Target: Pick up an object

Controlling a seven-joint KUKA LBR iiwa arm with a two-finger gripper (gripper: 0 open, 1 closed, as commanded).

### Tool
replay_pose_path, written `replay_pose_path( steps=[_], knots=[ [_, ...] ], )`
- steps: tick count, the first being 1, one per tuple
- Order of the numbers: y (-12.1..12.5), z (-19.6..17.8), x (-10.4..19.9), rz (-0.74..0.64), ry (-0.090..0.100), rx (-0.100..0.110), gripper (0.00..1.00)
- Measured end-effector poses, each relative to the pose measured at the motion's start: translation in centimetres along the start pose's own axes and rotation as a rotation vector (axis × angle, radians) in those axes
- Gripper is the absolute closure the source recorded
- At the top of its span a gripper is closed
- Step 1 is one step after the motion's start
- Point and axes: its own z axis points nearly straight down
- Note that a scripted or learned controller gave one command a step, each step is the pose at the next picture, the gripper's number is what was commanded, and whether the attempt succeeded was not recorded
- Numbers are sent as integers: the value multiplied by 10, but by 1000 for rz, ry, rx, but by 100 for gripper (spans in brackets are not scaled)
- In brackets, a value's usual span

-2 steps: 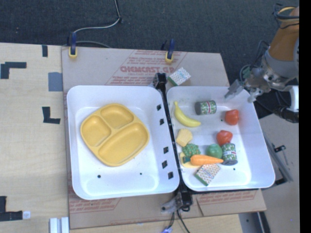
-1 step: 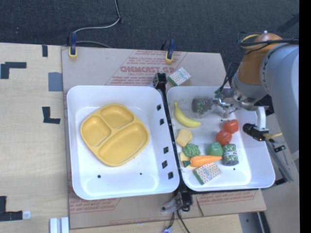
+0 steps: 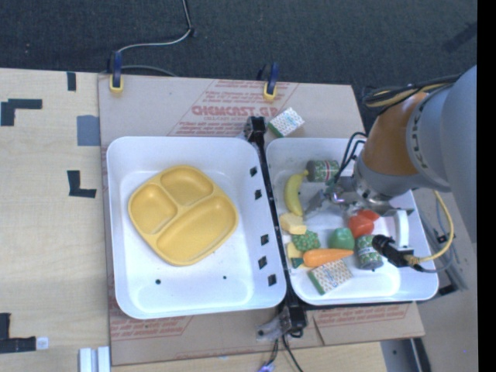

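The right bin holds several toy foods: a yellow banana, a green-labelled can, a red tomato, a green pepper, an orange carrot, a small can and a patterned box. My gripper is low in this bin, between the banana and the tomato and just below the green-labelled can. I see nothing lifted from the bin floor.
The left bin carries a yellow divided plate. A pale yellow piece and a green leafy toy lie by the divider wall. A small packet rests on the cardboard behind the bins.
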Motion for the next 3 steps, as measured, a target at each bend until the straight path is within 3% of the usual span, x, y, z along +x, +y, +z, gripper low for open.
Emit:
replay_pose_path(
  steps=[1,2,3],
  knots=[
    [-52,-1,23,1,-1,-3,0],
    [-85,-3,36,0,-8,-23,0],
    [-14,0,30,-1,-1,-4,0]
  ],
)
